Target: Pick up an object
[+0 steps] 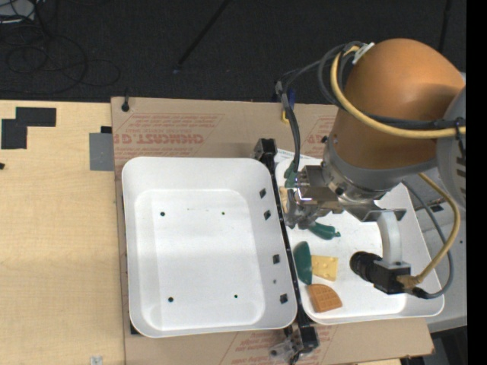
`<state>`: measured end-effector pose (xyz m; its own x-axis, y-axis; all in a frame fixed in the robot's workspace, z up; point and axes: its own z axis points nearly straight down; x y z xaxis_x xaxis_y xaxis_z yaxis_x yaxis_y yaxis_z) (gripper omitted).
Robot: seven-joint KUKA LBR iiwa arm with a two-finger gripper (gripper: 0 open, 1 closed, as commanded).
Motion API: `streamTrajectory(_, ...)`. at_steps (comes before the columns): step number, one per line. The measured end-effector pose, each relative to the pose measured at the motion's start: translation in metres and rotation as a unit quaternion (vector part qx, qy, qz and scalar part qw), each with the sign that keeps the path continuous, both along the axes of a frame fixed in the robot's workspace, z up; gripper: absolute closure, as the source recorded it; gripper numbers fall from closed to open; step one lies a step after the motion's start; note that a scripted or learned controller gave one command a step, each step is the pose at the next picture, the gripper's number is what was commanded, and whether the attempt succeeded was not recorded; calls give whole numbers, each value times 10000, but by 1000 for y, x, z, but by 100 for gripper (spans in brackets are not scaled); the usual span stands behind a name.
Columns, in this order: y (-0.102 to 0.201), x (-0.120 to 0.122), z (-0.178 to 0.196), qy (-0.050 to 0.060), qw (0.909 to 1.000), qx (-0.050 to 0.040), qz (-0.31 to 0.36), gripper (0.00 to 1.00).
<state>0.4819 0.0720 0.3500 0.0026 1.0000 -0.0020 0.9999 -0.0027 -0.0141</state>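
Observation:
My gripper (303,213) hangs low over the near-left part of the right bin (426,299), close to the divider between the bins. The wrist hides its fingertips. Just below it lie a dark green oblong piece (303,261) along the bin's left wall and a small teal piece (327,231) right beside the gripper. A yellow cheese-like wedge (326,267) and an orange-brown waffle-like piece (325,299) rest nearer the front edge. A pale object (284,198) peeks out at the gripper's left side.
The left bin (198,249) is a shallow white tray with small dark dots on its floor. A black clamp rail (275,226) runs between the two bins. The large orange wrist (399,105) covers the back of the right bin.

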Motion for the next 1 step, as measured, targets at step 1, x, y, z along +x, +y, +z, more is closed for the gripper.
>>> streamTrajectory(1, 6, 38, 44, -65, 10000, 2, 17, 100)
